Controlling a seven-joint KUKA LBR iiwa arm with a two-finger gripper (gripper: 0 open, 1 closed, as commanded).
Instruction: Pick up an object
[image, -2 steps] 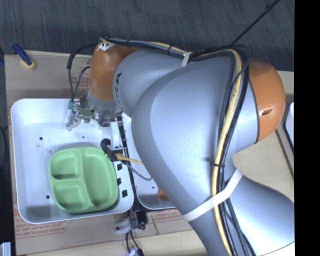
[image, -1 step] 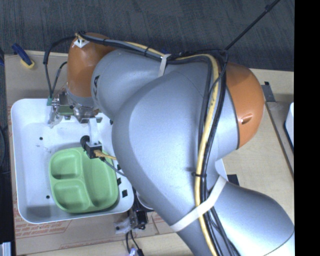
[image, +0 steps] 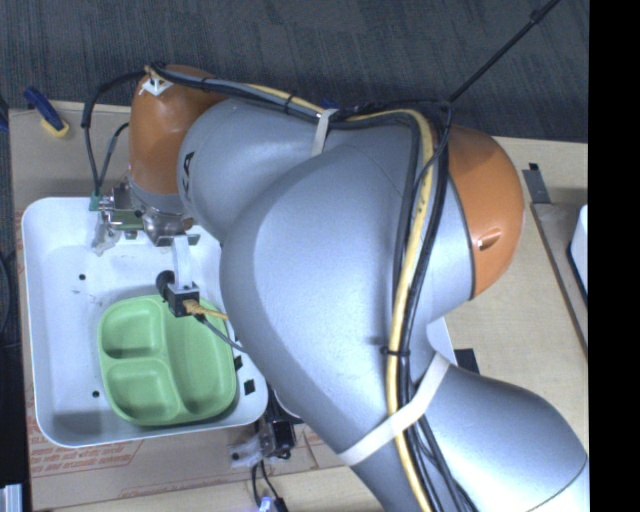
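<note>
Green divided tray (image: 165, 368) lies in the left bin (image: 45, 330), near side. Gripper (image: 128, 228) is over the bin's far end; can't tell its opening. Red print (image: 80, 456) below the bin is unreadable.

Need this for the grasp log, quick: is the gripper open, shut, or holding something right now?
Gripper: cannot be told. It is over the left bin, near the green tray, with nothing visibly held.
</note>
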